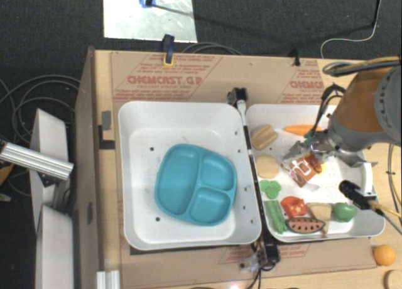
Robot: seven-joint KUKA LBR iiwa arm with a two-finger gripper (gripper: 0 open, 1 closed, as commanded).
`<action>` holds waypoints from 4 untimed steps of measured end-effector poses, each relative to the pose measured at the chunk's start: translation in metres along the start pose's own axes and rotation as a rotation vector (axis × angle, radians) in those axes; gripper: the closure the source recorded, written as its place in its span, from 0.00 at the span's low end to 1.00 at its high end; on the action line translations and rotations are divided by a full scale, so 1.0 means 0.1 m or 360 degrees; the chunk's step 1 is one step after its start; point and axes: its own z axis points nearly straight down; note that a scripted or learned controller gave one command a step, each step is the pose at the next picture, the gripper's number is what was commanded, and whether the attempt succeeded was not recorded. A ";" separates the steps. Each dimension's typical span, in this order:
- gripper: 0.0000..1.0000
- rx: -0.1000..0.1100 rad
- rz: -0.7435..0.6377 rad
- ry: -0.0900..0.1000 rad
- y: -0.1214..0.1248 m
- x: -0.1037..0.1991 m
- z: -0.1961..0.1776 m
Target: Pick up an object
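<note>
Gripper hangs low in the right bin, directly over an orange-and-white packet among toy foods; whether it grips the packet cannot be told.

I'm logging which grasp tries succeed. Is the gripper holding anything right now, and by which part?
It cannot be told. The gripper sits low over an orange-and-white packet in the right bin, but nothing shows between its fingers.

Arm reaches over right bin crowded with toy food.
</note>
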 end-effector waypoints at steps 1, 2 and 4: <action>1.00 -0.0007 -0.0004 0.0005 0.03 0.02 -0.12; 0.00 -0.0005 -0.0003 0.0006 0.02 0.02 -0.11; 0.00 -0.0016 0.0000 -0.0006 -0.14 0.23 0.03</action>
